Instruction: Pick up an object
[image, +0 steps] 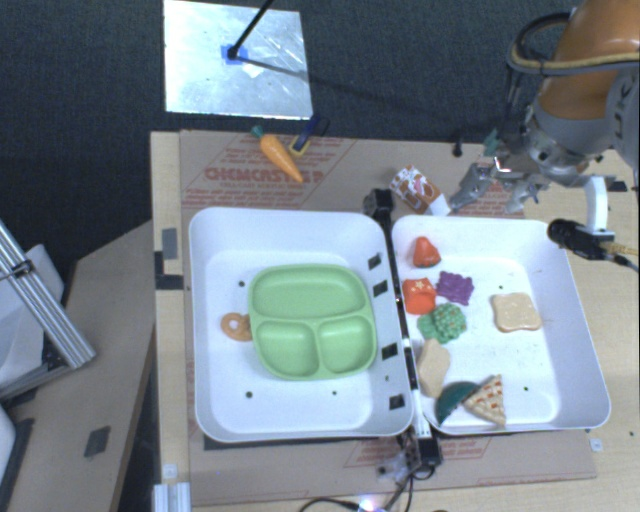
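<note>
Bins, two, white: left bin (215, 260) with one green divided tray (310, 322) and one pretzel (237, 327); right bin (580, 340) with seven toy foods (440, 322). End effector (490, 190) positioned above far rim, nothing gripped; finger state cannot be told.

The right bin (585, 330) holds a red piece (426, 251) at eleven o'clock, orange block (418, 296), purple piece (455, 288) and green broccoli (444, 322) centre-left, toast slice (515, 313) at three, pizza wedge (487, 400) at six.
</note>
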